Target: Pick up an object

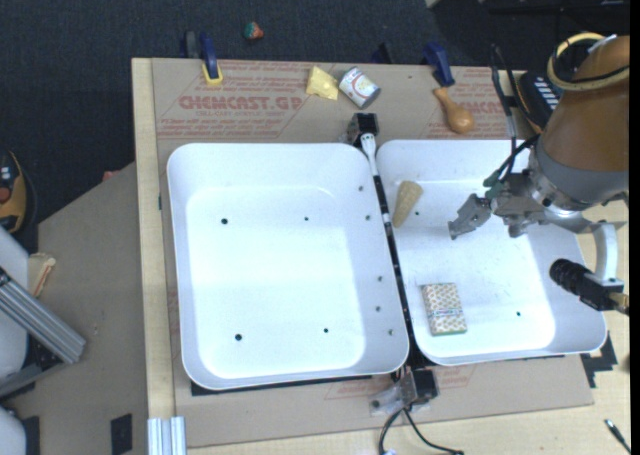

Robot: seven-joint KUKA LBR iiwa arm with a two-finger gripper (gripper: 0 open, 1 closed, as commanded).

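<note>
Two objects lie in the right bin (560, 338). A tan wedge-shaped piece (406, 202) rests near its left wall, and a small patterned box (443, 308) lies flat near its front edge. My gripper (490, 226) hangs over the middle of this bin, to the right of the tan piece and above the box in the view. Its fingers (465, 222) are spread open with nothing between them. The grey wrist and orange band (590, 123) rise behind it on the right.
The left bin (190, 243) sits beside the right one, with a black divider (383, 233) between them. On the bench behind the bins lie a yellow piece (322, 83), a small white can (358, 88) and a wooden pear shape (456, 111). Blue clamps (210, 60) grip the back edge.
</note>
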